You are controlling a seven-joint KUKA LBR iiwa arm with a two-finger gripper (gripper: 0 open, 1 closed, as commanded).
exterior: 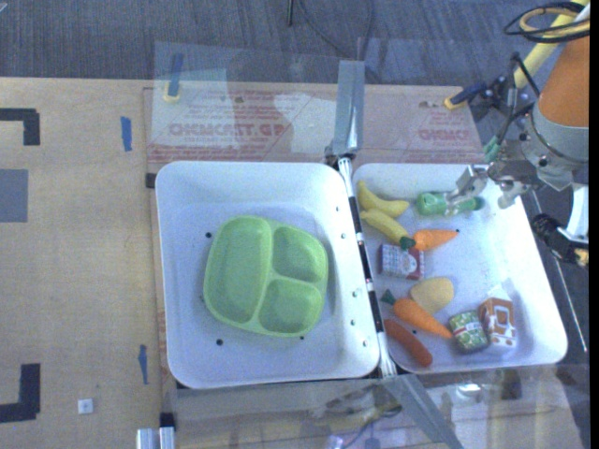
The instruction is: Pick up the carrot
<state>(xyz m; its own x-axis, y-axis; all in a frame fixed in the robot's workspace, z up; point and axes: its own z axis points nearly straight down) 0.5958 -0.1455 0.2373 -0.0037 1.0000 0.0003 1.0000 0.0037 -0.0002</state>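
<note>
Where tabletop point(75, 279) carries two white bins side by side: left bin point(187, 344) holding green plate point(267, 276), three compartments, all bare. Right bin point(538, 297) holding the rest.

Carrot point(435, 238): upper middle of right bin, lying flat, green top toward the divider, tip pointing right; just below green item point(432, 203), touching or nearly touching lower banana. Second carrot point(420, 317): lower in same bin, slanted, just below potato point(431, 294), beside red sausage point(409, 342).

Bananas point(382, 211): two, at upper left of right bin, against the divider. Red-and-white carton point(401, 261): below the upper carrot. Green can point(467, 331) and orange carton point(499, 321): lower right, side by side.

Gripper point(485, 186): over upper right of right bin, just right of green item, well apart from second carrot. Fingers: spread cannot be told; nothing seen between them.
</note>
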